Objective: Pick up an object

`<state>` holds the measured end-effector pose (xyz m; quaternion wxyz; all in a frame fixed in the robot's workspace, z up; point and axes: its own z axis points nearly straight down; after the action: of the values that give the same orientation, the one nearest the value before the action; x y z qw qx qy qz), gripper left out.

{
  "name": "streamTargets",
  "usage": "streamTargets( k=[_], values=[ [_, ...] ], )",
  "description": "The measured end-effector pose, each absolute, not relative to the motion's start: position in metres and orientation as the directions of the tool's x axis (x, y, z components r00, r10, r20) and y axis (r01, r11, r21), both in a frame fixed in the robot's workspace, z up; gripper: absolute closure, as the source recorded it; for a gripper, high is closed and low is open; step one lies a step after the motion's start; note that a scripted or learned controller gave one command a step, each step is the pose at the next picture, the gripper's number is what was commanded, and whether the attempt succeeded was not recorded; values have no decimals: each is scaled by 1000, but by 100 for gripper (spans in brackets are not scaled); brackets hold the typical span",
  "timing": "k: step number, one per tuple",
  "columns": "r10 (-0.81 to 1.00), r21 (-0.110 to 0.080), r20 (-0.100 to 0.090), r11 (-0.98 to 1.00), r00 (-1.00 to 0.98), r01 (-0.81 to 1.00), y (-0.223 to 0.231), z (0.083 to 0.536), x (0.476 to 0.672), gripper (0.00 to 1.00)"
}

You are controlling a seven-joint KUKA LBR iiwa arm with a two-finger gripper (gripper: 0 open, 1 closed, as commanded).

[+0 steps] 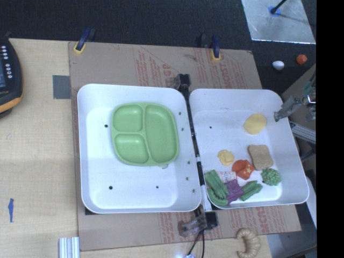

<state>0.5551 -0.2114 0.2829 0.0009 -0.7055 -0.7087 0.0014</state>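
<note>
Plate (145, 133), green and three-part, lies alone in the left bin (97, 195). Right bin (226, 104) holds the food: beans (216, 183) low, then egg (226, 157), tomato (243, 168), toast (260, 156), lemon (255, 123). Nearest the lemon, at the bin's right rim, the jaws (285, 110); I cannot tell their state.

Grey metal robot part at the three o'clock edge

A sliver of the arm (299, 105) shows: dull grey metal, angular, ending in a narrow pointed tip, with pale silver-white ribbed pieces stacked behind it. It is too small to tell screws or markings.
</note>
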Motion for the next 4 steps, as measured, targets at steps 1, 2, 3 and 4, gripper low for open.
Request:
streamTargets(
  k=[1,2,3,4],
  values=[
    [1000,-8,0,10,-10,1000,-210,181,607,0],
    [1000,-8,3,14,-14,1000,-107,87,632,0],
    [1000,-6,0,-1,1,1000,-182,92,612,0],
    [1000,3,-2,6,-6,1000,-197,93,659,0]
  ],
)
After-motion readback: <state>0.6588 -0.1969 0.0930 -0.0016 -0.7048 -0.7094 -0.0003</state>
